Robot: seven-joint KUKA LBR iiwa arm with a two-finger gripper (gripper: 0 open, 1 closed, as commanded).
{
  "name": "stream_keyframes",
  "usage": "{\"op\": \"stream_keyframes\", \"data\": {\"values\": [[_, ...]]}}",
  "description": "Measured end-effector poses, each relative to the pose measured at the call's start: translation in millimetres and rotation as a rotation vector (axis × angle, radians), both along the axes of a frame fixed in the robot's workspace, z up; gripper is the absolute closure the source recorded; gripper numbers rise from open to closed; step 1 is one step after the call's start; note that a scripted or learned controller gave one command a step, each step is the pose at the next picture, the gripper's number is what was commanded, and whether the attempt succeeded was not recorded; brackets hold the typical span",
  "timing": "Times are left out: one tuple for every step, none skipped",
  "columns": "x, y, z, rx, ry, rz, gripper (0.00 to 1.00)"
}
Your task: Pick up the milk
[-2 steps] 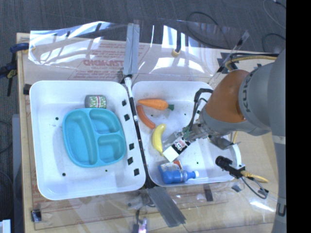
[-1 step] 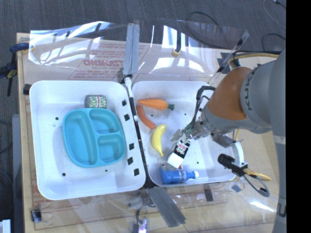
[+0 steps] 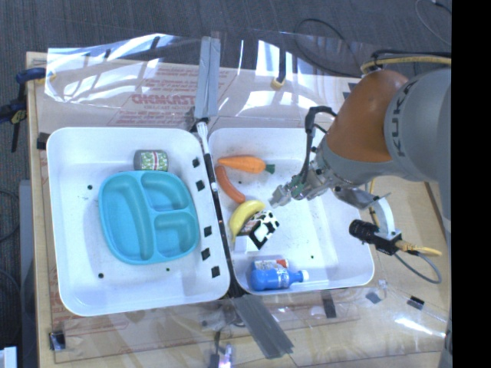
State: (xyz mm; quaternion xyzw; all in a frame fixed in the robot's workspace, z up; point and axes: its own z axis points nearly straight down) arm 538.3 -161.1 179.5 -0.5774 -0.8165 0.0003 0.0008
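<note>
The milk [image 3: 263, 228] is a small carton with a black-and-white cow pattern. It lies in the right bin [image 3: 337, 263], just right of a yellow banana [image 3: 244, 215] and touching it. My gripper [image 3: 285, 194] hangs over the middle of the right bin, a little above and to the right of the milk and apart from it. The grey arm with its orange band [image 3: 368, 125] comes in from the right. Nothing shows in the gripper.
In the right bin, an orange carrot [image 3: 242, 164] and a reddish sausage [image 3: 227, 184] lie at the back left, and a blue bottle [image 3: 275, 276] lies along the front wall. The left bin [image 3: 69, 228] holds a blue divided tray [image 3: 149, 217] and a small can [image 3: 151, 160].
</note>
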Motion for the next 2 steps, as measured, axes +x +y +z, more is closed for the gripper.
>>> {"op": "stream_keyframes", "data": {"values": [[-0.2, -0.3, -0.1, 0.0, 0.0, 0.0, 0.0], [-21.6, 25.3, -70.6, 0.002, 0.003, 0.302, 0.0]]}}
